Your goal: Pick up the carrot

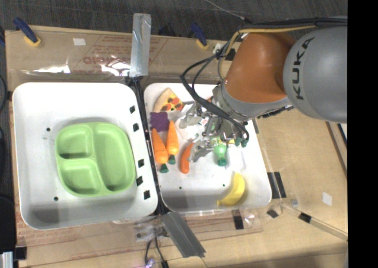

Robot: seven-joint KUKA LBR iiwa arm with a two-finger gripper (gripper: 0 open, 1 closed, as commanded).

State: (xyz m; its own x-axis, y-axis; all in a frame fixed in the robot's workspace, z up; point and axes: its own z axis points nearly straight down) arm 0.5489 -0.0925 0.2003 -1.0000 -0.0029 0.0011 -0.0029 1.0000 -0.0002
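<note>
Carrot is what I'm after, and it's lying in the right bin along the left wall, long and orange with its green end pointing toward the near side. From my seat at the controls, closest to me on the tabletop there's the near rim of both bins, and just inside the right one a yellow banana sits in the near right corner. Going back a bit, a small reddish-orange pepper-looking piece lies near the middle, with a second carrot between it and the one I want, nearly touching it. Over in the left bin there's a green divided plate sitting in the middle. The claw hangs over the middle of the right bin, right of both carrots, with a green bottle-ish thing just beside it; nothing orange is between its fingers, and honestly I can't tell whether it's released or clenched with all that metal and cabling in the way. Farther back, a purple block sits at the top end of the carrots, and beyond that a pizza slice in the far left corner of that bin.
</note>
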